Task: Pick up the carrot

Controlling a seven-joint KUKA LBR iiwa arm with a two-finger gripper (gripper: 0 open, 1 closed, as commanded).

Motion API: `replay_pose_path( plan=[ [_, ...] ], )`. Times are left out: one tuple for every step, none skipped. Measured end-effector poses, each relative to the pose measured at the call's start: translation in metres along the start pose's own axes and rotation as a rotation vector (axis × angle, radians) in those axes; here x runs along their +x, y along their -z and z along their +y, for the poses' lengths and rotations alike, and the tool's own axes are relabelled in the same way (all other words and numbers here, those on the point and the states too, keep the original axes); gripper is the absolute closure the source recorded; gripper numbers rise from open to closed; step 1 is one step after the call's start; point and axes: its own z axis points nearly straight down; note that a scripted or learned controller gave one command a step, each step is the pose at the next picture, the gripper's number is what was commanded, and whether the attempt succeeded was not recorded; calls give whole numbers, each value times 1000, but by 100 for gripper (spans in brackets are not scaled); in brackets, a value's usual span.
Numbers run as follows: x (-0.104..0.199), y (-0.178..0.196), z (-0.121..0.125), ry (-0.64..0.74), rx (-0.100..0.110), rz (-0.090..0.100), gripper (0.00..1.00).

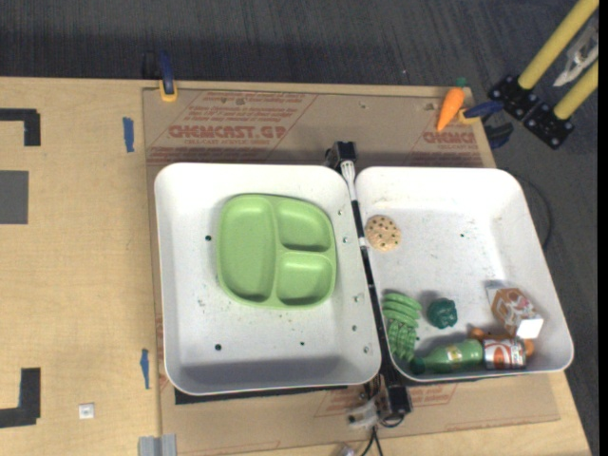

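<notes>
A small orange carrot [449,108] with a green top lies outside the bins, on the cardboard just beyond the far edge of the right bin [532,245]. It points diagonally, green end up and to the right, next to a blue clamp [481,112]. Nothing touches it.
The left bin [180,283] holds a green divided plate [277,250]. In the right bin lie a cookie [382,233], a leafy green toy [400,323], a dark green ball [441,312], a green bottle [454,354], a red-labelled bottle [503,353] and a wrapped snack [515,308]. Yellow stand legs [560,36] cross the far right corner.
</notes>
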Motion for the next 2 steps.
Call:
replay_pose_path(
  plan=[
    [-5,54,11,-99,1,0,0],
    [9,-146,-21,-231,3,0,0]
  ],
)
